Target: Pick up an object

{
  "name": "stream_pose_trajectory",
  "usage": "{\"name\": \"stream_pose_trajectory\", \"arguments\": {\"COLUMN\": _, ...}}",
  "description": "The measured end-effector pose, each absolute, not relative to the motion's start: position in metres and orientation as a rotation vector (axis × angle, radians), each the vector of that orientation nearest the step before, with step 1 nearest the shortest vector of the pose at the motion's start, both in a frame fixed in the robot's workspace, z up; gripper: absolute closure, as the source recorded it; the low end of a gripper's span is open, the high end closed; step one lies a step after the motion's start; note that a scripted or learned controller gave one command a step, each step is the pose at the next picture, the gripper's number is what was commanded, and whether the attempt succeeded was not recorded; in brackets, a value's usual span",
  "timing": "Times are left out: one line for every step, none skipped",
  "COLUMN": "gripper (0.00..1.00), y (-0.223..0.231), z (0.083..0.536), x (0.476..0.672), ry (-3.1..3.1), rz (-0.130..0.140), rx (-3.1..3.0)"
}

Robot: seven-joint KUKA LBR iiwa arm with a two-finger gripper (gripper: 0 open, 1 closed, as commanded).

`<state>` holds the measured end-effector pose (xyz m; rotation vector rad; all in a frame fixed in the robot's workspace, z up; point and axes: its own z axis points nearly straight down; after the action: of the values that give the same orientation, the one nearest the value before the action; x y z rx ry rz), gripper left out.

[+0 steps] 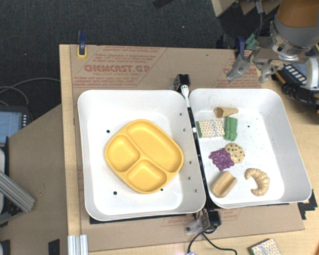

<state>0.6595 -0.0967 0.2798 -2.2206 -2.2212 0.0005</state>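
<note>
Hovering upper right, our gripper [250, 68], fingers spread and empty (nothing grasped), waits above the toys' bin [290, 122].

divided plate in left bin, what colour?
Yellow. The divided plate shows best in the camera view, lying in the left bin.

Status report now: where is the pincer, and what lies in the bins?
Pincer open, above right bin's far edge, holding nothing. Croissant, cookie, other toy food untouched in that bin. Yellow plate in left bin. Nothing blocking.
</note>
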Motion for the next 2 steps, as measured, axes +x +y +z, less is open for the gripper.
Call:
{"name": "stream_pose_trajectory", "arguments": {"gripper": 0.0, "y": -0.096, "z": 0.153, "x": 0.613, "ry": -2.21, "rz": 0.015, "rx": -2.214}}
{"name": "stream_pose_trajectory", "arguments": {"gripper": 0.0, "y": -0.111, "z": 0.087, "x": 0.54, "ry": -2.21, "rz": 0.011, "rx": -2.22}}
